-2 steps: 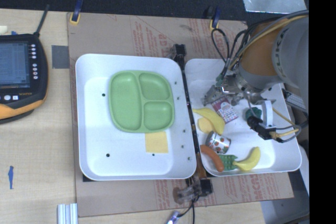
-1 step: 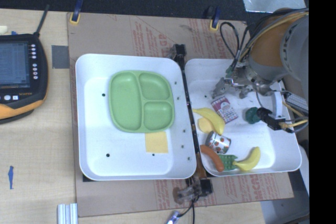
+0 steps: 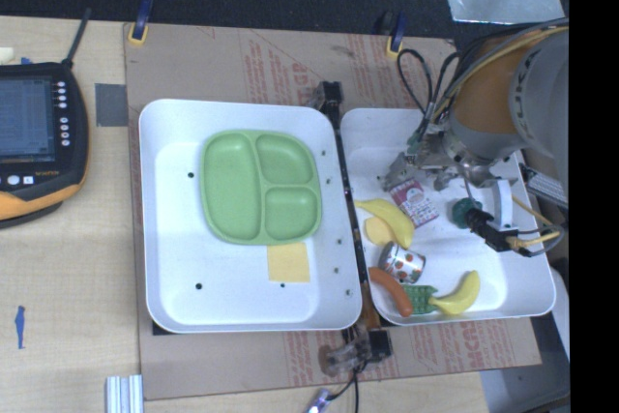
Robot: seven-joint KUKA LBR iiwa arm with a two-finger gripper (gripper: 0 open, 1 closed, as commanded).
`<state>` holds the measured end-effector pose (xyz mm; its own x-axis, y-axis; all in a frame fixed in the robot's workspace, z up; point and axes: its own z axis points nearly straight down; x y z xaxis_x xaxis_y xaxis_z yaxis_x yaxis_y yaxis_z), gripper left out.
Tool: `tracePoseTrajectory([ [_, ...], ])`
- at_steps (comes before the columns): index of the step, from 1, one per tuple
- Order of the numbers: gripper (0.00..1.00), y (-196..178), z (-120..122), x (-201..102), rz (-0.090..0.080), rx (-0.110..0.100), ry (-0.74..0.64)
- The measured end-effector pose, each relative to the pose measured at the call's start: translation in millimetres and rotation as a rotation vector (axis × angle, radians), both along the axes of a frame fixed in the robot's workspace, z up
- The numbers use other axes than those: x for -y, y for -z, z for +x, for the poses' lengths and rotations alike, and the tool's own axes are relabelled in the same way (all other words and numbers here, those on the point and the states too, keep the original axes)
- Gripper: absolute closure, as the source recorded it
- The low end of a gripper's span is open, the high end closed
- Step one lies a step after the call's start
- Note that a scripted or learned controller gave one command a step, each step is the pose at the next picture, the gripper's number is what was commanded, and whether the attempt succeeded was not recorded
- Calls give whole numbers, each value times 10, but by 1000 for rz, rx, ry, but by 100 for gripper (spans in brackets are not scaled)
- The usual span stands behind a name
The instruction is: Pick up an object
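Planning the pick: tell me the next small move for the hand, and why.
Probably a short descent onto the pink-and-white packet. The hand sits over the right bin just above that packet, which lies flat beside a yellow banana-shaped piece, close or touching. Going straight down looks likelier to catch the packet alone, though a miss remains possible.

The grey arm (image 3: 527, 97), with its orange band, reaches in over the counter's right edge and bends downward toward the far right part of the counter. Its hand (image 3: 418, 171) hangs low, pointing left; cables loop above the wrist.
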<state>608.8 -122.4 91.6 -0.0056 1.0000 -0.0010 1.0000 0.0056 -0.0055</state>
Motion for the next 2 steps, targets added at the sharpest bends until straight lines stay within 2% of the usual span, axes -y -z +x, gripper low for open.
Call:
tracePoseTrajectory([
  [1, 100, -103, -1, 13, -1, -2, -2],
  [2, 100, -1012, 120, -544, 2, 4, 1],
])
